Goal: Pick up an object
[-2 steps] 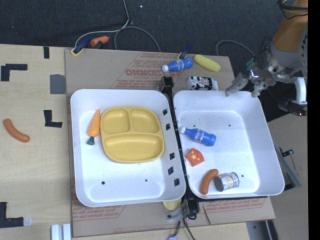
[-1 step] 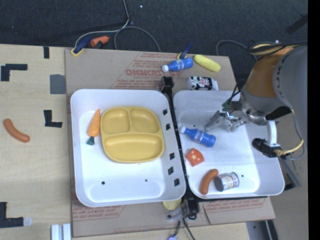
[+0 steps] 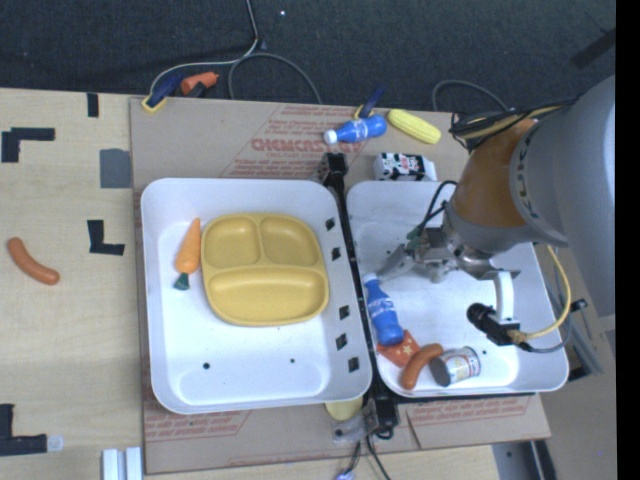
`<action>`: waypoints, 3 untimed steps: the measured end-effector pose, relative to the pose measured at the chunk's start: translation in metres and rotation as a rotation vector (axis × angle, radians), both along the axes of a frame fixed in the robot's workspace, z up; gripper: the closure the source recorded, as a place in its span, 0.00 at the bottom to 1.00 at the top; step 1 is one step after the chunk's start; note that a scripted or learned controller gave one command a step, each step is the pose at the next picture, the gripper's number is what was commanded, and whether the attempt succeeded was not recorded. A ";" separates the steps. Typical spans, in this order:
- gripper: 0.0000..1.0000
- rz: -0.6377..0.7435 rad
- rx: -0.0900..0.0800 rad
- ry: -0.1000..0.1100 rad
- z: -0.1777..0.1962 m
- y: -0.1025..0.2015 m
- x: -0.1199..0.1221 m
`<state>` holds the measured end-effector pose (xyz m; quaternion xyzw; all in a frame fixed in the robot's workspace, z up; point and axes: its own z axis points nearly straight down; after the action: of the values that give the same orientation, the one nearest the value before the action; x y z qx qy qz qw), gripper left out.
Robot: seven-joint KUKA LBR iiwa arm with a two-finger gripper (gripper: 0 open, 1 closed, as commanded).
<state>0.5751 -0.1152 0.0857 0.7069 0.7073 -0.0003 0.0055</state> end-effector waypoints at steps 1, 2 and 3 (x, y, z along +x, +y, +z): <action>0.00 0.003 0.008 0.004 0.032 0.021 0.044; 0.00 0.001 0.007 0.008 0.000 0.021 0.022; 0.00 0.002 0.009 0.007 0.000 0.016 0.035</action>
<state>0.6097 -0.0988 0.0862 0.7063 0.7079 0.0006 -0.0002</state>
